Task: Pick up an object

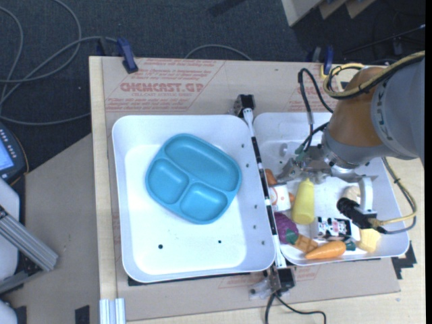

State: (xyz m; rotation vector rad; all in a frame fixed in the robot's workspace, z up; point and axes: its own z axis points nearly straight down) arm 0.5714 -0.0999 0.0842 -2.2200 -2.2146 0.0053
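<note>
My gripper (302,168) hangs low over the right bin (398,248), near its left wall, with the grey arm and orange band (354,117) reaching in from the right. Directly below the gripper lies a yellow bottle-shaped object (304,202), its top end close to the gripper or touching it; I cannot tell which. Around it lie a small white and orange item (279,197), a purple object (285,227), an orange carrot (325,250), a black-and-white printed item (335,227) and a pale yellow piece (368,240).
The left bin (135,248) holds a blue divided plate (193,177). A black divider with clips (260,181) runs between the bins. Cables (317,100) loop over the back of the right bin beside the arm.
</note>
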